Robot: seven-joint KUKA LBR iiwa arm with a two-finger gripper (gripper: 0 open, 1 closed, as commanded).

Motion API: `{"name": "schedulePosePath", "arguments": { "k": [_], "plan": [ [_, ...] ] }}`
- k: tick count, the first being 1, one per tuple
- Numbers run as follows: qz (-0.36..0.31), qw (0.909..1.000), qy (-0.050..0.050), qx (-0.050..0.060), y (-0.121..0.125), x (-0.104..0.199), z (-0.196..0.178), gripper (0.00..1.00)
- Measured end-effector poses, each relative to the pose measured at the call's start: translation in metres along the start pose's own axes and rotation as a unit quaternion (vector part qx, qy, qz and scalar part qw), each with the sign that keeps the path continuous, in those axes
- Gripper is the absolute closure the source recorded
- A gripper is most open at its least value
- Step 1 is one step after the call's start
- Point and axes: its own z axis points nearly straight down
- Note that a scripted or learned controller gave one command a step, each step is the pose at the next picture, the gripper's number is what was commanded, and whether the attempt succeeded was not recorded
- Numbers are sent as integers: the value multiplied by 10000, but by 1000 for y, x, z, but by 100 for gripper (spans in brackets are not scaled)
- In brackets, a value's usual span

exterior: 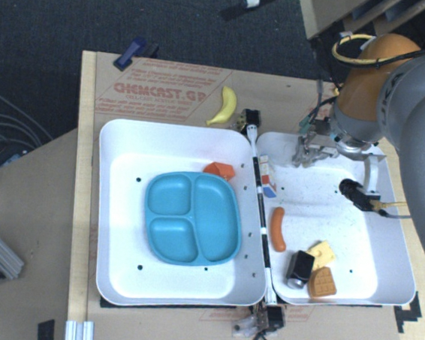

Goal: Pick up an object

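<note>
Orange-red and smooth, the sausage (pixel 278 229) lies in the right bin (pixel 346 228) close to its left wall, its length running roughly along that wall. It looks light and probably a little soft and slick, so a grip across its narrow middle seems the safest hold, since a grip at the rounded ends could let it squirt out. The wall just beside it leaves little room on that side.

Near its lower end sits a black block (pixel 300 267), with a yellow piece (pixel 323 252) and a brown biscuit (pixel 323 283) touching or almost touching one another just beyond. They crowd that corner but do not lie on the sausage. A small packet (pixel 264 182) rests at the shared rim above it.

The gripper (pixel 309 154) hangs over the far corner of the right bin, well apart from the sausage, with nothing seen in it. Whether it is released or clenched, I cannot tell.

The left bin (pixel 119 193) holds a blue plate (pixel 192 218) and an orange piece (pixel 221 170). A banana (pixel 224 106) lies outside on the bench.
</note>
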Motion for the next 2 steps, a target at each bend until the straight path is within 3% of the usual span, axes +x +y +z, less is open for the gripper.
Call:
{"name": "schedulePosePath", "arguments": {
  "k": [1, 2],
  "plan": [
    [0, 10000, 0, 3, 0, 0, 0, 0],
    [-3, 10000, -4, -12, 1, 0, -10, 100]
  ]
}}
